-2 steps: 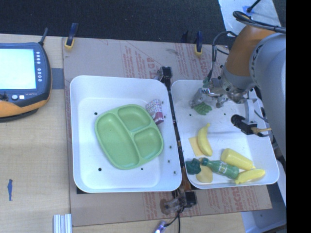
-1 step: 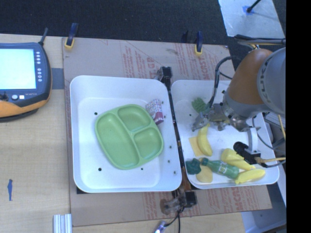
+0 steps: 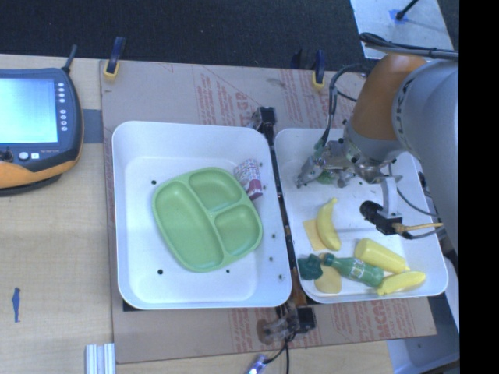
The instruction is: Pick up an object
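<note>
Smooth plastics on a matt board.
The white bins [image 3: 122,209] looked like smooth, faintly glossy plastic; the green divided plate [image 3: 207,218] was satin plastic, the banana [image 3: 327,224] and green bottle [image 3: 355,269] were shiny plastic, and the bench board [image 3: 195,92] was matt, papery brown.

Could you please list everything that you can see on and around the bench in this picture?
Shallow white bins: two, white, side by side; left bin, right bin.
Green three-compartment plastic plate: one, green, middle of left bin.
Small patterned can: one, red and white, left bin, at the plate's far right edge.
Yellow toy banana: one, yellow, middle of right bin.
Green plastic bottle: one, green, lying in right bin's near part.
Long yellow pieces: two, yellow, right bin's near right corner.
Handheld screen pendant: one, grey and orange, bench's left edge.
Robot arm: one, grey with orange band; gripper over right bin's far part.
</note>
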You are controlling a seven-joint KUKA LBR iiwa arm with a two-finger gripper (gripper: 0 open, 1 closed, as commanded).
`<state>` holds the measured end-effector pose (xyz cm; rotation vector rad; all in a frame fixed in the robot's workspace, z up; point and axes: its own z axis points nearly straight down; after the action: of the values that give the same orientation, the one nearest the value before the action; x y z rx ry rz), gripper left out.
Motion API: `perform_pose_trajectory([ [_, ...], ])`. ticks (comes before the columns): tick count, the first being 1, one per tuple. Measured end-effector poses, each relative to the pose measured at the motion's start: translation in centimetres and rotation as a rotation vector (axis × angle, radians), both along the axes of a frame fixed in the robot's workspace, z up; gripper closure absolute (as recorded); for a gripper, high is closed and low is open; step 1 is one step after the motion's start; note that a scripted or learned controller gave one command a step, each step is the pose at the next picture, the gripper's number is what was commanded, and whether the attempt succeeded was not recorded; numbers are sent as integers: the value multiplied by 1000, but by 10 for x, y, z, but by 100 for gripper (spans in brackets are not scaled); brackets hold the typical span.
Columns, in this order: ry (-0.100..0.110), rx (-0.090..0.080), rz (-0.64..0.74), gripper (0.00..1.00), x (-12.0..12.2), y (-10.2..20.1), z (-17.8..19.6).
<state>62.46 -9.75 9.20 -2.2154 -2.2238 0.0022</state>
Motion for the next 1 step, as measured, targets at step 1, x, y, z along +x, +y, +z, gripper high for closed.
perform_pose_trajectory([
  [1, 2, -2, 1, 0, -72, -23, -1],
])
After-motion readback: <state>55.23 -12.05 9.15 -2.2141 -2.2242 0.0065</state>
